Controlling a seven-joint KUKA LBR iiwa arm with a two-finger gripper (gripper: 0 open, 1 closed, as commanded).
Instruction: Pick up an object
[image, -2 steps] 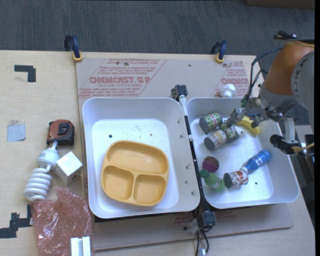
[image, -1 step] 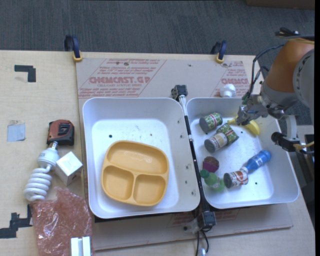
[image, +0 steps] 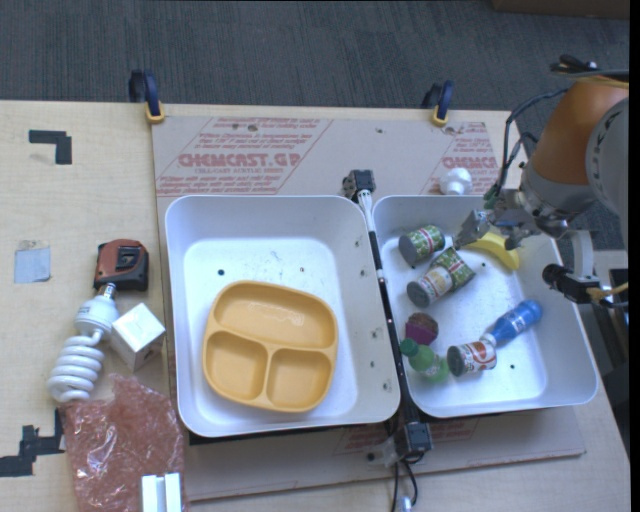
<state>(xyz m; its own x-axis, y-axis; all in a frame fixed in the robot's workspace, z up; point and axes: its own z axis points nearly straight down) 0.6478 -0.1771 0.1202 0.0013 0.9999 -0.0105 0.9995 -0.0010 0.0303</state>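
The tabletop (image: 80, 120) carries two white bins; I take the right bin (image: 560, 385) as my landmark. To its left, touching along the shared rim, sits the left bin (image: 190, 260) with a yellow divided plate (image: 268, 345) lying flat in it. My arm (image: 590, 120), with its orange band, hangs over the right bin's far right corner, and my jaws (image: 492, 225) hover at the bin's far side, just above a yellow banana (image: 497, 248); how wide they stand I cannot tell, and nothing shows between them. Inside the right bin, a blue bottle (image: 515, 322) lies tilted near the right wall, two green-labelled cans (image: 440, 278) lie near the far left part, and a red-labelled can (image: 472, 357) rests near the front.
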